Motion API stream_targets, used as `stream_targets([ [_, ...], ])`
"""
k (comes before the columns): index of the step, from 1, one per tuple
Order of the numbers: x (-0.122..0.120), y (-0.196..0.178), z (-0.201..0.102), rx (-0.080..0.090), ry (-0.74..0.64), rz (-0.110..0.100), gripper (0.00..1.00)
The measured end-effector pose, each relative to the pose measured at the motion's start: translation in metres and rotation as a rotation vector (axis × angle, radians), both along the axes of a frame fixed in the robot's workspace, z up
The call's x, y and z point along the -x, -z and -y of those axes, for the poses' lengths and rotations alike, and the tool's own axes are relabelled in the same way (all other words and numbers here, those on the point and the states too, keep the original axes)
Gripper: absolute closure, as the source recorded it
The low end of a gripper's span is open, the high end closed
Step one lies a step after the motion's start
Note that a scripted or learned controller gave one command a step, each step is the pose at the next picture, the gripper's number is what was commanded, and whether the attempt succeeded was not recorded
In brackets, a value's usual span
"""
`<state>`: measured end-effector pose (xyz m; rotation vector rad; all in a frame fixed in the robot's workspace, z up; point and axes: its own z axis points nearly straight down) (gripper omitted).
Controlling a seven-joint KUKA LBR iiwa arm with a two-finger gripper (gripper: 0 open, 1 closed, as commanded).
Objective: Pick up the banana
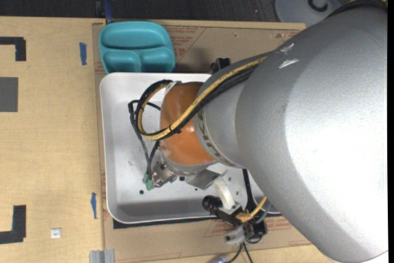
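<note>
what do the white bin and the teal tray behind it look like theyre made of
White bin: likely moulded plastic, smooth with a slight sheen, rounded corners and a rolled rim. Teal tray: probably plastic too, softly glossy, with moulded compartments and rounded edges.

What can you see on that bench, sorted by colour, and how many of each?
White: 1, the bin
Teal: 1, the divided tray
Grey with an orange band: 1, the robot arm
Blue: 2 tape marks, and
Total: 5
The arm covers much of the bin, so anything beneath it goes uncounted.
</note>
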<state>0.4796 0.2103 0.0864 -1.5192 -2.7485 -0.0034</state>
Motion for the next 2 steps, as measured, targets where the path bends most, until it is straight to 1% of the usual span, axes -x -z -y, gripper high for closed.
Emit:
stream_targets([
  [2, -0.0005, -0.0194, -0.0008, -0.002, 0.003, 0.002, 1.00],
])
